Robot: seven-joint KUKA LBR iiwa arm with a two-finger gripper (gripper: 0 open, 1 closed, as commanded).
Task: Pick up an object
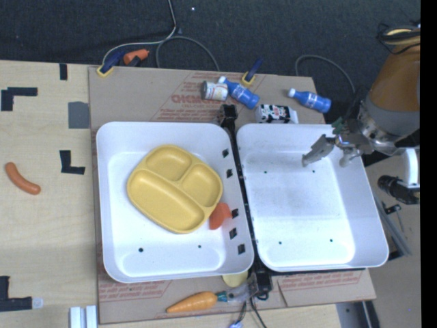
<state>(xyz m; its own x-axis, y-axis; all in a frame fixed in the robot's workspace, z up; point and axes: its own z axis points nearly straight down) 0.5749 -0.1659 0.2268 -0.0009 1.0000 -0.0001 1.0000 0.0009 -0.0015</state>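
Right now the gripper point(332, 153) hangs over the upper right part of the right bin point(369, 251), its two fingers point(315, 152) spread apart with nothing between them. Well off to the fingers' left, in the left bin point(109, 251), a yellow divided plate point(175, 188) lies with a small orange-red object point(219, 216) touching its lower right edge. Beyond the bins, above and left of the fingers, a blue bottle point(311, 100) and a second blue bottle point(244, 94) lie on the cardboard point(130, 94), and an orange carrot point(192, 302) lies far below left.
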